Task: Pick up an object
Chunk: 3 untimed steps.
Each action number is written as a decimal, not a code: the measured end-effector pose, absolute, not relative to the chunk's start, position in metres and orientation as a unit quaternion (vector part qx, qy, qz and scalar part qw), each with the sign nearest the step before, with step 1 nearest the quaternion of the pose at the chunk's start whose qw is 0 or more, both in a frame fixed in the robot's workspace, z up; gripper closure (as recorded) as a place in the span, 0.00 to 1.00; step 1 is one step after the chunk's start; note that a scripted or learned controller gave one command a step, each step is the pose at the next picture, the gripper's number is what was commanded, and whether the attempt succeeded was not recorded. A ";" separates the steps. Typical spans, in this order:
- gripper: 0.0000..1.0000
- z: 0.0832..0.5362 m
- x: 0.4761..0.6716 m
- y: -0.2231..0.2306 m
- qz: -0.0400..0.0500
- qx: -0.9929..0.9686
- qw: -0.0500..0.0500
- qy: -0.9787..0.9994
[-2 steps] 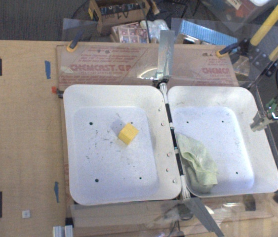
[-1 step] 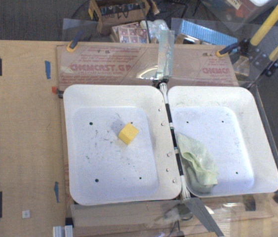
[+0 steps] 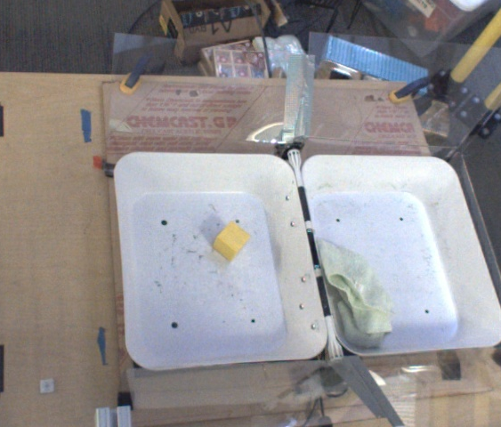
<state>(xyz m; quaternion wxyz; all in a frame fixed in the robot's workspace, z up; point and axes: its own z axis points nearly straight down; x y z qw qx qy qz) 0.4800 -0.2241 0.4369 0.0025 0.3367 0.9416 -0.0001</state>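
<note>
Left bin (image 3: 170, 301): yellow block (image 3: 230, 241), squarish, turned corner-down; cannot tell gripper state.

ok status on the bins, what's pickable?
Yellow block loose in left bin, centre, nothing touching it. Green cloth crumpled in right bin, against the near-left wall. Both lie in the open.

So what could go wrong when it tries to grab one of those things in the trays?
Two likely troubles. The green cloth lies crumpled against the near left wall of the right bin, so the fingers might hit the wall or pinch only a loose fold that slips out. The yellow block sits turned at an angle on the left bin's smooth floor, so a slightly misaligned grasp may push it away.
</note>
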 end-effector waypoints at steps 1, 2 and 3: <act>1.00 0.427 0.480 -0.132 0.000 0.587 0.000 0.810; 1.00 0.431 0.515 -0.075 0.001 0.715 0.002 0.699; 0.00 0.431 0.515 -0.075 0.001 0.715 0.002 0.699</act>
